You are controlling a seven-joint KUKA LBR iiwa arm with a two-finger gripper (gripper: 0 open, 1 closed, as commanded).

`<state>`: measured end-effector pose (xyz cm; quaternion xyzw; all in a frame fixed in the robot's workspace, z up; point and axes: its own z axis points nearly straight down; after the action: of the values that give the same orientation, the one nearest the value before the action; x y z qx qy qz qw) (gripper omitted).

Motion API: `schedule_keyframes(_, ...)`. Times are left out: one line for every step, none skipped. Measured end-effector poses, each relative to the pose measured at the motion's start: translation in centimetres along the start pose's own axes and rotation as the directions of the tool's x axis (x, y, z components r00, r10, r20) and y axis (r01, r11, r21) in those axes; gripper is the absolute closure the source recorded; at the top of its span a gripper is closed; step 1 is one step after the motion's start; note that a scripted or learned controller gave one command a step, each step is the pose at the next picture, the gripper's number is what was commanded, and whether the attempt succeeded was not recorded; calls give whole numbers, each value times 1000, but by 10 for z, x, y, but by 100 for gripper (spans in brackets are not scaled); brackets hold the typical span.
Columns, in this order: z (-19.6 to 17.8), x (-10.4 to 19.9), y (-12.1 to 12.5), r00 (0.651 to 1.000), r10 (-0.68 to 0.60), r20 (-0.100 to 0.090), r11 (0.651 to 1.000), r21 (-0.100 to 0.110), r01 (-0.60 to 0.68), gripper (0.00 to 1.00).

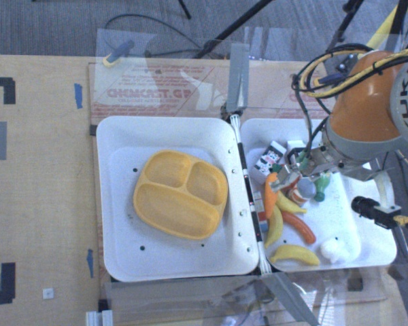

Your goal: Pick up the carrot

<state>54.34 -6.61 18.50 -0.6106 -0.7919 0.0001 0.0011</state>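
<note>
The gripper (290,174) hovers low over the right bin (340,223), beside the carrot (269,194) lying among toy food. Whether it is open cannot be told. The carrot looks ungrasped, so the lift remains.

The grey arm (367,107) reaches in from the right, its hand (290,173) lowered.

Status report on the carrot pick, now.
Pincer low in the right bin, over the carrot's top end. Carrot lies by the bin's left wall, not lifted. Bananas and red sausage crowd beside it.
</note>
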Motion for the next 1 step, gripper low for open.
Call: schedule_keyframes(70, -30, 11, 941, 340, 1, 941, -3, -340, 0)
